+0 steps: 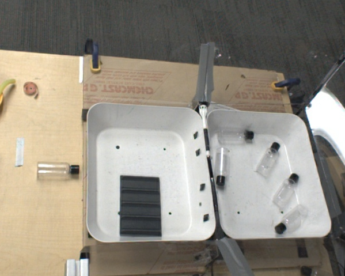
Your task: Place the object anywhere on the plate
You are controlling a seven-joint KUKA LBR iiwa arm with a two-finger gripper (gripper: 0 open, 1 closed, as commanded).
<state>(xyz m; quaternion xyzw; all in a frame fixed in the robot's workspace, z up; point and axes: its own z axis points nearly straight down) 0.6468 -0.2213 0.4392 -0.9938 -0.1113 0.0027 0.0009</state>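
Clear plastic bottles with black caps lie in the right bin (309, 170): one (237, 135) near the back wall, one (221, 164) along the divider side, one (267, 159) mid-bin, one (285, 189) lower right, one (290, 220) near the front rim. Dark ribbed plate (140, 205) sits in the left bin (102, 160), front centre, flat. Robot arm (329, 122) is just a white shape at the right edge; gripper state cannot be told. Another bottle (58, 169) lies on the desk (30, 213), outside both bins. Risks: clear bottles are round and slick, likely to roll or slip from a pinch; those near the walls leave little finger room. Plate has open floor behind and beside it, so the drop zone is easy; the raised rims between the bins need clearing in transit.
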